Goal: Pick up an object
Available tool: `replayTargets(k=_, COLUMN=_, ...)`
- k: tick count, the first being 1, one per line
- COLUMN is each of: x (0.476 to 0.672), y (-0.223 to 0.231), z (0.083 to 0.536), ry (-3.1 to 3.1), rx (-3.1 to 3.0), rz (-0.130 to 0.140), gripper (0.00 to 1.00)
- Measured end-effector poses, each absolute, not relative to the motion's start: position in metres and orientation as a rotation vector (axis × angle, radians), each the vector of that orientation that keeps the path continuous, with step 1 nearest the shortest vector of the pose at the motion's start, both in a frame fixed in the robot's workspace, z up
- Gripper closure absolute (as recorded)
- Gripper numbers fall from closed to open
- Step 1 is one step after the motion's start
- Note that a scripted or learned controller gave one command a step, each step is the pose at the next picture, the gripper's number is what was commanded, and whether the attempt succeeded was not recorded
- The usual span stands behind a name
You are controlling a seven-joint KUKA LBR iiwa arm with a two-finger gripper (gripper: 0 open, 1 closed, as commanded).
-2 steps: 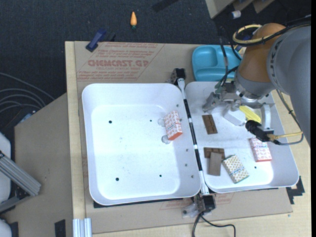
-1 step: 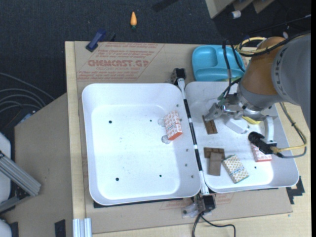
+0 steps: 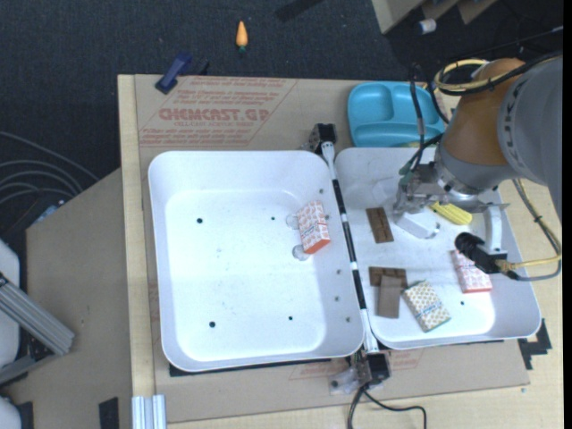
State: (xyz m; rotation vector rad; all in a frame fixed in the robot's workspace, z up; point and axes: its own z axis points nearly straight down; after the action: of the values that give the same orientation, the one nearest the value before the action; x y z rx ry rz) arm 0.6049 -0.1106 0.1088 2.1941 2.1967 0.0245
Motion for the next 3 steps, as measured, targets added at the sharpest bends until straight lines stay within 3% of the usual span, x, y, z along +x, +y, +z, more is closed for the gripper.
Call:
replayTargets(k=1, x=0.605, y=-0.11, z=0.108, ry=2.198, rx=2.194, rz=0.025, gripper=0.0)
replayTargets(k=2, x=0.556, y=-0.102, z=0.084, ry=2.223, rx=2.224, rz=-0.002, gripper=0.0)
replayTargets(k=3, x=0.627, y=-0.098, z=0.085, ry=2.222, rx=2.221, rz=0.001, gripper=0.0)
